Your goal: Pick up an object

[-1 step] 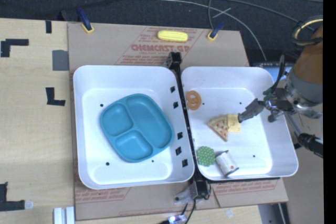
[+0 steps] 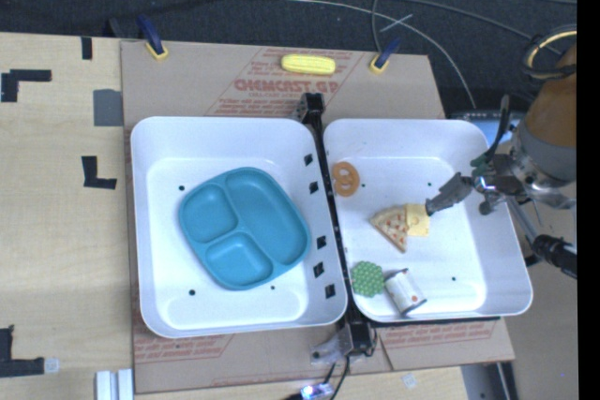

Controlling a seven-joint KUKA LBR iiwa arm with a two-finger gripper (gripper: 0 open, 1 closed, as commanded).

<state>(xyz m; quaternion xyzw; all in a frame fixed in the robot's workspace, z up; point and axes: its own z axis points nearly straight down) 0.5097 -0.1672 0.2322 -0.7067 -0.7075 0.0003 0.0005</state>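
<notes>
The left bin (image 2: 150, 201) holds a blue tray (image 2: 244, 227) with three parts. A yellow corn cob (image 2: 307, 65) lies on the counter near its back edge. In the right bin (image 2: 487, 286), a small pretzel (image 2: 345, 178) sits by the left wall. A green round thing (image 2: 367, 276) and a little can (image 2: 405, 290) lie near the front edge. A pizza slice (image 2: 392, 227) touches a yellow block (image 2: 416, 220) in the middle. The claw (image 2: 441, 201) is just beside the block. I cannot tell whether it is spread or pressed together.
</notes>
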